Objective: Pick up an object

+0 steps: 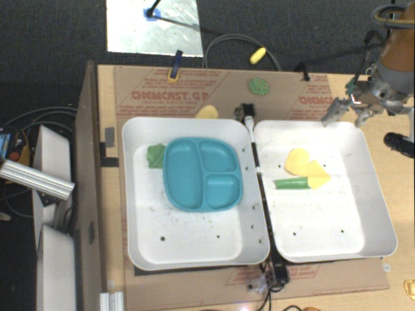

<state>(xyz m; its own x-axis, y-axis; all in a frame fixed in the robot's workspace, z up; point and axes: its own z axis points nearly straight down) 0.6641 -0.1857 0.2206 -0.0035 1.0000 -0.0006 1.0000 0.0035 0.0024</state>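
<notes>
In the right bin (363, 238) lie two yellow pieces, a rounded one (297, 161) and a smaller one (318, 174), with a green stick (290, 183) touching them. My gripper (348, 114) hangs over that bin's far right corner, above and to the right of these pieces. Its fingers are spread and nothing is between them. The left bin (194, 248) holds a blue divided plate (202, 173), and a green leafy piece (155, 155) sits at the plate's left edge.
On the cardboard behind the bins lie a yellow piece (207, 113), a round green item (259, 86) and a blue-and-yellow clip (175, 70). A yellow item (258, 56) and cables sit beyond the bench edge. A black divider (256, 167) runs between the bins.
</notes>
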